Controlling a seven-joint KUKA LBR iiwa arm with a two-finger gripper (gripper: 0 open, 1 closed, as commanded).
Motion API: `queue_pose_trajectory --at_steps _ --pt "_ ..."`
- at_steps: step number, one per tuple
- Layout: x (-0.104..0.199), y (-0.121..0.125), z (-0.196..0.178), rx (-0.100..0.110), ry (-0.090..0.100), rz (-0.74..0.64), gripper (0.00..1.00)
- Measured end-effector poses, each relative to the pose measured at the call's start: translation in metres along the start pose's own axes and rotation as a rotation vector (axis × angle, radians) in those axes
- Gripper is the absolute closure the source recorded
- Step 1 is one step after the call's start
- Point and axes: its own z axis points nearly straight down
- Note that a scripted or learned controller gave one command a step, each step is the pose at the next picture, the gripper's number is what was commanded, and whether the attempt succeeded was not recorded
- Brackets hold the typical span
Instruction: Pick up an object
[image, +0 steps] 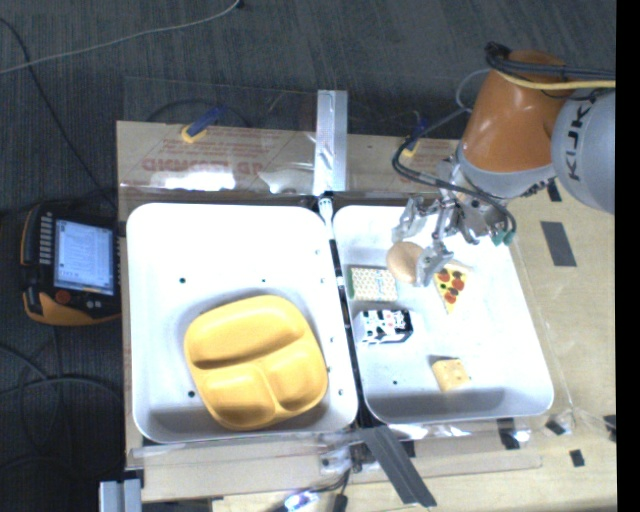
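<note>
A: Why is the metal 2-finger tool (432, 250) hanging over the right white bin (520, 330)?

B: It is lining up beside the round tan bread-like piece (403, 263), far-left there. Whether it is gripping, I cannot tell.

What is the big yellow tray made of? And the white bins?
The yellow tray looks like moulded plastic: smooth, evenly coloured, with soft rounded compartments and a slight sheen. The white bins also look like plastic, thin and glossy, with rounded corners and bright reflections. It could be coated metal, though; the picture cannot settle that.
</note>
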Motion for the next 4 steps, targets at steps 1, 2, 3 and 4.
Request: queue_pose_trajectory --at_steps 1,2,3,4 --pt "0.002 0.014 0.048 0.003 -0.001 -0.098 1.0" --pt "0.002 0.014 0.047 0.002 -0.002 -0.098 0.0" --pt "0.062 -0.026 0.017 0.002 -0.002 -0.36 0.0" --pt "0.018 -0.073 -0.069 0.001 -0.006 -0.501 0.0"
